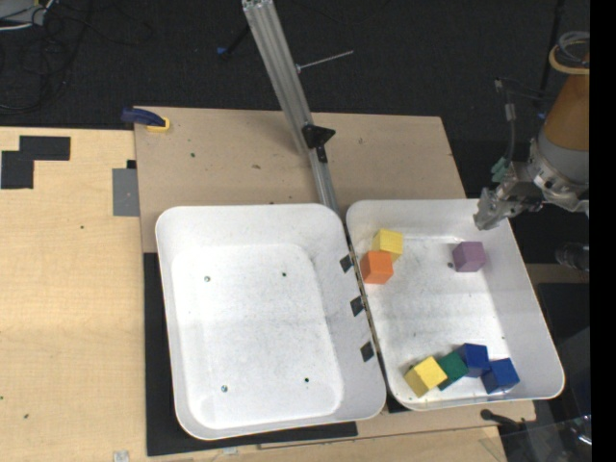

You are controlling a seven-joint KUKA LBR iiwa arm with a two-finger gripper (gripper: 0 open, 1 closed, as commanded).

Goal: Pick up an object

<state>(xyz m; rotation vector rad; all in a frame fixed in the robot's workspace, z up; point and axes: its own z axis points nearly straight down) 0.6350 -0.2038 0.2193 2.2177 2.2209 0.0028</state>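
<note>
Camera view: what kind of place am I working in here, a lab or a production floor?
Most likely a robotics lab bench: two shallow white bins on a plywood benchtop, coloured toy blocks such as the purple block, and loose cables on the dark floor behind.

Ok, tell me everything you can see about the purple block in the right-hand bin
The purple block is a small cube, matte and plain, possibly foam or painted wood. It sits flat on the floor of the right bin, near the far right corner, slightly turned against the bin's edges. It stands alone: no other block touches it, and the yellow block and orange block lie well to its left. The gripper hangs just above and right of it, by the rim, not touching it.
</note>
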